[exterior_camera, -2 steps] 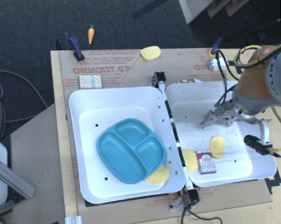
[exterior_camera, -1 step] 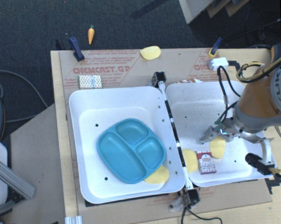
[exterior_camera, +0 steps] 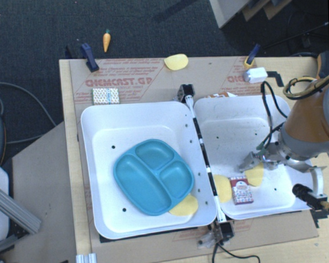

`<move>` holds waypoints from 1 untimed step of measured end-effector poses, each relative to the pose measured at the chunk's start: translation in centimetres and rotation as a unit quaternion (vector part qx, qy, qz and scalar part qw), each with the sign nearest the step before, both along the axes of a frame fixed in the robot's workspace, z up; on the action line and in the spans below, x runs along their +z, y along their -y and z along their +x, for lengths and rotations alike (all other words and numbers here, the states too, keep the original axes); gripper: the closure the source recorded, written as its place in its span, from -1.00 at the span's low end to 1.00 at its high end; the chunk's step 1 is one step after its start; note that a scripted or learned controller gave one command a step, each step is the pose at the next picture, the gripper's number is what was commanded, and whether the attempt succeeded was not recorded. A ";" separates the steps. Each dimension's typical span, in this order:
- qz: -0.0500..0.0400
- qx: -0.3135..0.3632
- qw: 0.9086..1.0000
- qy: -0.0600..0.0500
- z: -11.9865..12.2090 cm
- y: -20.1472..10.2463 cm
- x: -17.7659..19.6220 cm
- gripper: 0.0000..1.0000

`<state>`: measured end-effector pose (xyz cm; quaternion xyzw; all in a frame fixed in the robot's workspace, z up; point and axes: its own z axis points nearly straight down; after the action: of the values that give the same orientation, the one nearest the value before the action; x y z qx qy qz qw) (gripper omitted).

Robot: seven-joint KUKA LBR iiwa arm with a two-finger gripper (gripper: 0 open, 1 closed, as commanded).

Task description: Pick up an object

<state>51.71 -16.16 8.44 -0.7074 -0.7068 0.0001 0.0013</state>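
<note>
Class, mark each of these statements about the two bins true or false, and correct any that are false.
1. The blue tray lies in the left bin. True.
2. The red box lies in the left bin. False: it is in the right bin.
3. The gripper is over the right bin. True.
4. The blue tray is one undivided dish. False: it has three compartments.
5. A yellow piece lies on the bench beyond the bins. True.

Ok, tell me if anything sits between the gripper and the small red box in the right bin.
Nothing visible does. The gripper hangs over bare bin floor up and right of the small red box. A yellow piece lies just right of the box, beside that path.
</note>
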 end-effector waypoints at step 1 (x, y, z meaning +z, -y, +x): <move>-0.001 -0.001 1.000 0.002 0.1 0.1 1.0 1.00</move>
<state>51.79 -16.22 9.48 -0.7080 -0.7062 -0.0004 -0.0006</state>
